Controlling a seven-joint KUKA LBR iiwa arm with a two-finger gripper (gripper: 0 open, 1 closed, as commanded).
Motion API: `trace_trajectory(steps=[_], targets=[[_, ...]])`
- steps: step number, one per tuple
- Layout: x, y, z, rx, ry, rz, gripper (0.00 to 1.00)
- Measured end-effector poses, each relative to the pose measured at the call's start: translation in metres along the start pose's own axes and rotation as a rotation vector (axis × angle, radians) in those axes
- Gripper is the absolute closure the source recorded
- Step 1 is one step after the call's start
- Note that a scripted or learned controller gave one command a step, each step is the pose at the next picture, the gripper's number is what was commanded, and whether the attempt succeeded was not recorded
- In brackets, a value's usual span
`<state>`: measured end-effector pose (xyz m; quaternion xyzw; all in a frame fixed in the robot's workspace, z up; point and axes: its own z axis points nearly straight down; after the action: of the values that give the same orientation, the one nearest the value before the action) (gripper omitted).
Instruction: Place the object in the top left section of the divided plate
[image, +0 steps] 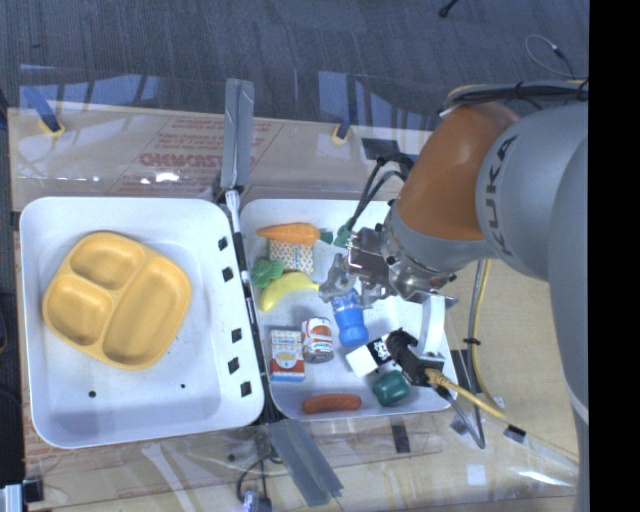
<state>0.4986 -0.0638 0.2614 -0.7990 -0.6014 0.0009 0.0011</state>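
Sitting in the left bin (60, 400), toward its left side: yellow divided plate (116, 298), all three sections bare. Hanging low over the middle of the right bin (440, 405): gripper (345, 290), its state impossible to tell from here. Lying just under it: blue bottle (351, 322). Resting nearby, toward the bin's left edge: banana (287, 290), carrot (288, 233), small can (318, 340) and carton (287, 355). Lying along the near edge: sausage (331, 403), with a green object (391, 388) toward the near right corner.
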Motion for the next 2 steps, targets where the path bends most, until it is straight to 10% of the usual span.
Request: trace_trajectory(steps=[1,2], targets=[[-0.026,0.018,-0.013,0.000,-0.001,-0.089,1.00],[0.033,-0.018,-0.016,0.002,-0.001,-0.068,1.00]])
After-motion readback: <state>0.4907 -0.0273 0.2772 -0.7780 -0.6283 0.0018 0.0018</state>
